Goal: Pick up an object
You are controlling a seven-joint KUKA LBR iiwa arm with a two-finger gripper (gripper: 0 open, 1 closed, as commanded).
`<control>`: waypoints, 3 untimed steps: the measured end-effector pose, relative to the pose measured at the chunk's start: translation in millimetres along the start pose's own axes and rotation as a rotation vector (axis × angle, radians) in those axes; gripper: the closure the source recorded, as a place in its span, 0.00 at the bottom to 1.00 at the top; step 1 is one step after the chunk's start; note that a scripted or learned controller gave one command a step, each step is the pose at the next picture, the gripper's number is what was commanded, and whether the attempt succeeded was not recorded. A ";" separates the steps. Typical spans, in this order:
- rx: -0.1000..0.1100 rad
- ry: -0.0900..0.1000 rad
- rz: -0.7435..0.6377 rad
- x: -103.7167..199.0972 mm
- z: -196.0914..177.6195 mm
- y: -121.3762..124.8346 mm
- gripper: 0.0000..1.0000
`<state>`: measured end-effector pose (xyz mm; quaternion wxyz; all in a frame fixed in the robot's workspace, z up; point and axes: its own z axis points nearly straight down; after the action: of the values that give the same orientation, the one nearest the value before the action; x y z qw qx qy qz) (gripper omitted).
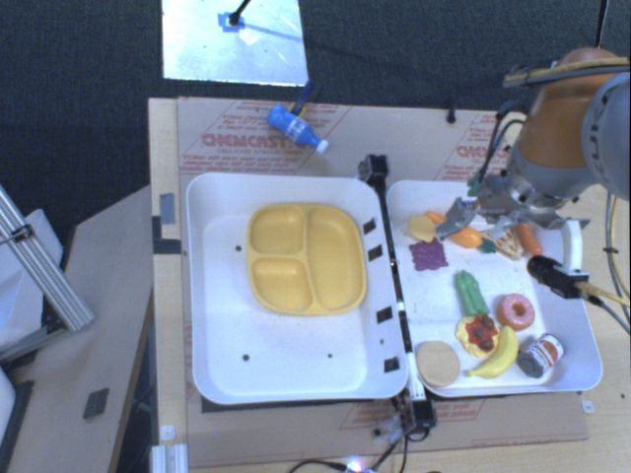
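Overhead, the grey arm [577,116] with its orange band reached in from the right and hung over the far part of the right bin [582,363]. Its gripper [463,217] sat low above a cluster of toy food near that bin's far left corner, just beside a small yellow piece [422,229] and an orange piece [467,236]; whether the fingers were released, clenched or grasping anything could not be told, since the metal parts blurred together there. A purple leafy piece [428,255] lay just in front of them on the bin floor. Nearer the front of the same bin lay a green vegetable [470,292], a pink-frosted doughnut [515,311], a yellow and red item [478,332], a banana [497,355], a small can [539,354] and a round tan disc [438,363], all close together. A carrot-like orange piece [529,238] lay under the wrist, beside a pale slice [507,245]. The left bin [212,363] held a yellow divided plate [304,257], flat near its middle. Beyond the bins, a blue bottle [295,127] lay on its side on the desk [246,131].
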<state>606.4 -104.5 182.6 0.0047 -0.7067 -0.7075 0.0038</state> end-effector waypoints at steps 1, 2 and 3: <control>-0.013 -0.002 -0.002 -0.1 -7.4 2.9 0.00; -0.008 -0.001 -0.001 2.9 55.2 5.1 0.00; -0.010 -0.001 0.000 3.4 100.2 5.7 0.00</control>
<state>610.9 -101.0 82.3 0.0008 -0.7067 -0.7075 0.0003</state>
